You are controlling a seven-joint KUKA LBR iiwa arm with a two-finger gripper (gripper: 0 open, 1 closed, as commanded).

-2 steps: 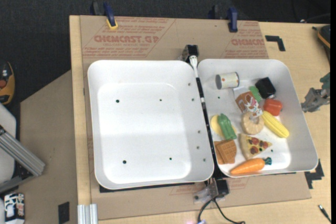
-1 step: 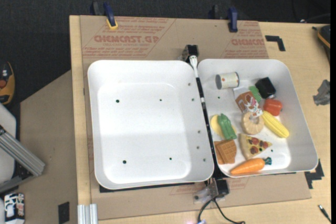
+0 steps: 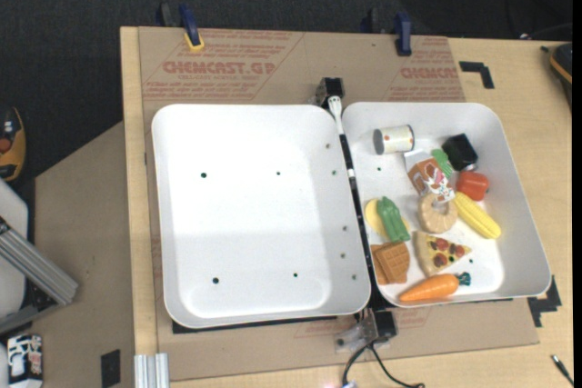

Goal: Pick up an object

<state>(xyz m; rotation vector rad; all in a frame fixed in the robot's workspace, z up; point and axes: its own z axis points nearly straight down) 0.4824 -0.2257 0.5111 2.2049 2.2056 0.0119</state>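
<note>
Several toy foods crowd the right bin [image 3: 509, 150], any of them a candidate for picking. An orange carrot [image 3: 428, 289] lies along the bin's near edge, with a pizza slice [image 3: 441, 252] just behind it and a brown waffle [image 3: 392, 261] to its left. A green pepper [image 3: 392, 217] rests against a yellow piece near the bin's left wall. A corn cob [image 3: 476, 216] lies toward the right wall, touching a red tomato [image 3: 472, 185]. A black block [image 3: 459, 150] sits near the far right corner, and a white can [image 3: 394, 139] lies on its side near the far edge. What looks like a round biscuit [image 3: 437, 214] sits in the middle of the pile. The left bin [image 3: 245, 213] adjoins it on the counter [image 3: 136, 104], which is covered in brown cardboard held by two blue clamps [image 3: 191, 24] at its far edge. I cannot tell the gripper's state.
</note>
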